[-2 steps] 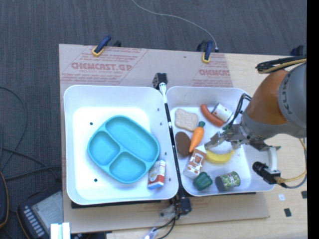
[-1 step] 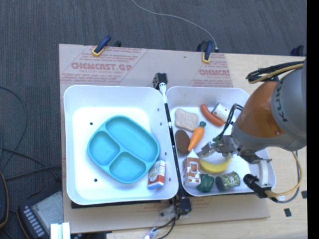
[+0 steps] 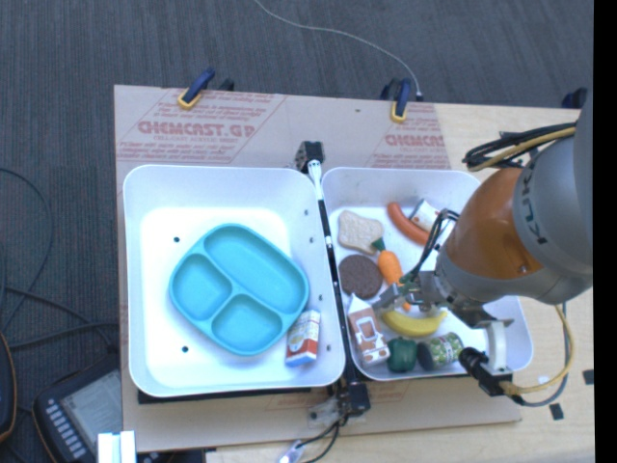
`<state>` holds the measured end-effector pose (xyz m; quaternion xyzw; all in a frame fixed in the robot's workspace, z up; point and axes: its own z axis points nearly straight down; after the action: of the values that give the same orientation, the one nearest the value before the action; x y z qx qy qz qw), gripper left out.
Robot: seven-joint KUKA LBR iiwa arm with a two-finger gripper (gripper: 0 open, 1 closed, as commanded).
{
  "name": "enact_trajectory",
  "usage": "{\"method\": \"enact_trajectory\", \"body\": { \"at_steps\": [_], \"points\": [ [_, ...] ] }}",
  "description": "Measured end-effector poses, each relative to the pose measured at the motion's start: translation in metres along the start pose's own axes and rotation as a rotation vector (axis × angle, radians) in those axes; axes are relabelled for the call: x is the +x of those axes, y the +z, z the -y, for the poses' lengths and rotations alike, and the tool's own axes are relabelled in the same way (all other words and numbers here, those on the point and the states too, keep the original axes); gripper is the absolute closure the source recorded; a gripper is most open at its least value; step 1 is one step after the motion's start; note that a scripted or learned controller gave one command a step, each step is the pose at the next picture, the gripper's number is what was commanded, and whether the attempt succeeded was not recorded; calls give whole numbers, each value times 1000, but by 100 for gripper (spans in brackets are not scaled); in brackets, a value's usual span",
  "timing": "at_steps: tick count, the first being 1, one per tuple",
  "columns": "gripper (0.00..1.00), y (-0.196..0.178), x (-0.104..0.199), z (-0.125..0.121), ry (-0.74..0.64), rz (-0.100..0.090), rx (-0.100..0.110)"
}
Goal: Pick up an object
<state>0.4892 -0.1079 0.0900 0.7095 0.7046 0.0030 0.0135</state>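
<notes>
My gripper [image 3: 415,294] hangs low in the right bin [image 3: 521,350], just above the yellow banana [image 3: 413,323] and right of the orange carrot [image 3: 388,265]. The grey and orange wrist covers much of the bin's right half. Around the gripper lie a round brown patty [image 3: 362,276], a pale slice of toast [image 3: 360,231], a red sausage [image 3: 408,223], a small printed box [image 3: 364,328], a dark green vegetable [image 3: 403,355] and a small jar [image 3: 442,350]. Nothing visibly hangs from the gripper.
The left bin [image 3: 154,191] holds a blue divided plate [image 3: 239,287] and a small red-and-white carton [image 3: 304,339] at its near right corner. Black cables loop from the arm at the right. Clamps [image 3: 197,87] hold the board's far edge.
</notes>
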Motion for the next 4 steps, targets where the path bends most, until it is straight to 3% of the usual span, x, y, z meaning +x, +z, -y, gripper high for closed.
{"method": "enact_trajectory", "body": {
  "at_steps": [1, 2, 3, 4],
  "points": [
    [100, -9, 2, 0, -4, -6, 5],
    [100, -94, 58, -81, -8, -14, 23],
    [0, -93, 58, -80, -8, -13, 24],
    [0, 4, 14, -111, -8, -13, 17]
  ]
}}
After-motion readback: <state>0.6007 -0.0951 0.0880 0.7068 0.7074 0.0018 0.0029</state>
